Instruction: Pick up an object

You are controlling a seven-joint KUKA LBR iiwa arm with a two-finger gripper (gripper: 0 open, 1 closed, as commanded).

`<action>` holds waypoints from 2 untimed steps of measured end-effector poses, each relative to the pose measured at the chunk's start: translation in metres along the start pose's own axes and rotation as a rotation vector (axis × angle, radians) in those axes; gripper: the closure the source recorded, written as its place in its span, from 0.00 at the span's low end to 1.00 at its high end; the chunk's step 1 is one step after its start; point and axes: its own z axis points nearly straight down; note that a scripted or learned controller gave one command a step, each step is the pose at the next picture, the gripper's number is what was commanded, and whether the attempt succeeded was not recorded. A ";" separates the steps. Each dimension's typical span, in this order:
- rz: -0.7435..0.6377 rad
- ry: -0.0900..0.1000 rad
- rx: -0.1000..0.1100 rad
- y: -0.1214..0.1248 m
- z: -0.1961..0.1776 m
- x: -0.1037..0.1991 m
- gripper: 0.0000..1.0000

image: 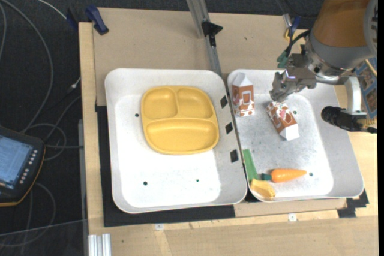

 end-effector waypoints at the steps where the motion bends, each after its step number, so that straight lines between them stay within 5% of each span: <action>1: 0.001 0.000 0.005 0.000 0.016 0.048 1.00; 2: 0.000 0.000 -0.001 0.009 0.012 0.104 1.00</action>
